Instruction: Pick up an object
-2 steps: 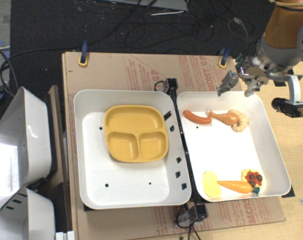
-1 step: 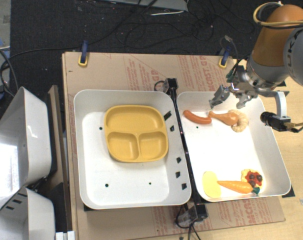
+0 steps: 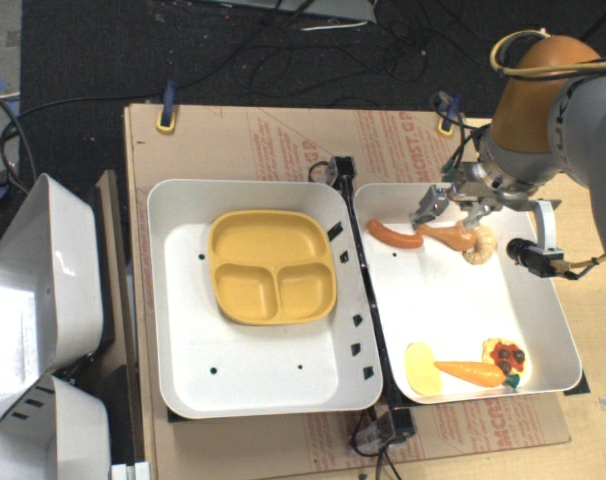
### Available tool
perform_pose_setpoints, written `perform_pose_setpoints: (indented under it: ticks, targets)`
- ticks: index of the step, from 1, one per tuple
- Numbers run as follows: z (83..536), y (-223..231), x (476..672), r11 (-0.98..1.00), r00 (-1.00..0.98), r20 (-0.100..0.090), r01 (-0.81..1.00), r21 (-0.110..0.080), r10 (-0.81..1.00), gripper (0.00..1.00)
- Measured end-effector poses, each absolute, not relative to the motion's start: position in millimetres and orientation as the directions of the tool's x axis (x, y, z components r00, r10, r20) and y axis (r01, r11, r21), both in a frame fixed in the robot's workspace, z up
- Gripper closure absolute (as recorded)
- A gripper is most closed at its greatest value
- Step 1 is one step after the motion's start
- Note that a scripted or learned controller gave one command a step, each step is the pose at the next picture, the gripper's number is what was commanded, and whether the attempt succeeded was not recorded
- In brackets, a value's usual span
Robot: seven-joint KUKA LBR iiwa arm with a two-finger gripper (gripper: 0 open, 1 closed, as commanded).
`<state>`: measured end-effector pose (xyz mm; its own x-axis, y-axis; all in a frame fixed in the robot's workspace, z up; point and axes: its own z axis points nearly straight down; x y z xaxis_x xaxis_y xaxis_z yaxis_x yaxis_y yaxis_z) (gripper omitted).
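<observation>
Two white bins sit side by side; the left bin (image 3: 173, 298) bears a yellow divided plate (image 3: 273, 266). Right of that plate, in the right bin (image 3: 543, 308), lie a toy sausage (image 3: 393, 234) and toy drumstick (image 3: 461, 238) at the far end, a pale yellow disc (image 3: 420, 366), toy carrot (image 3: 470, 372) and pizza slice (image 3: 505, 355) at the near end. Farthest right of the plate, the gripper (image 3: 461, 204) hovers open above the drumstick, which looks light, hard and slick, likely best pinched across its narrow shank.

Tool (image 3: 451, 206) over right bin (image 3: 543, 313), near sausage (image 3: 394, 235).
</observation>
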<state>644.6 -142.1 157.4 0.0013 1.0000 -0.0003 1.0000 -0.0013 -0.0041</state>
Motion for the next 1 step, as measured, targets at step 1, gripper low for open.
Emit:
perform_pose_setpoints:
  ticks: [1]
  targets:
    - [95.1, -140.2, 641.1, -0.001, 0.001, 0.001, 1.000, -0.003, 1.000, 0.00]
